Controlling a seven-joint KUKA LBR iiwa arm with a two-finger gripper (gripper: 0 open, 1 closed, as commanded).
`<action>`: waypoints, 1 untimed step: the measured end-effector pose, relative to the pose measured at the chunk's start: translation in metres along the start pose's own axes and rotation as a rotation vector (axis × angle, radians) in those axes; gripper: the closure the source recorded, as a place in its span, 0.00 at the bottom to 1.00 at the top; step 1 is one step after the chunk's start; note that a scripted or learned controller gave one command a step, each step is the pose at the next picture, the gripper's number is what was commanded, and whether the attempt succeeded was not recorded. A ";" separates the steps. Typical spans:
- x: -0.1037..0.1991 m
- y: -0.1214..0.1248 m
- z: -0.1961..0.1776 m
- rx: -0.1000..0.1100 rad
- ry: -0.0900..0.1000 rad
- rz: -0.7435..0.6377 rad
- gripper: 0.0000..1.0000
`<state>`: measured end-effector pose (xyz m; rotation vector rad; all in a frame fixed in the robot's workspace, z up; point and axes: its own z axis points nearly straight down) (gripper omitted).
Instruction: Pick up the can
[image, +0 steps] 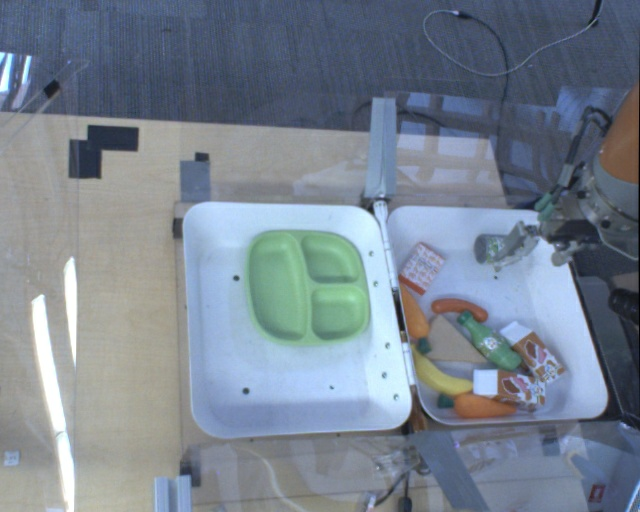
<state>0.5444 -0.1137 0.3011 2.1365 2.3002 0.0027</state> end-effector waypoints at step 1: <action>-0.027 0.066 0.066 0.002 0.000 0.145 0.00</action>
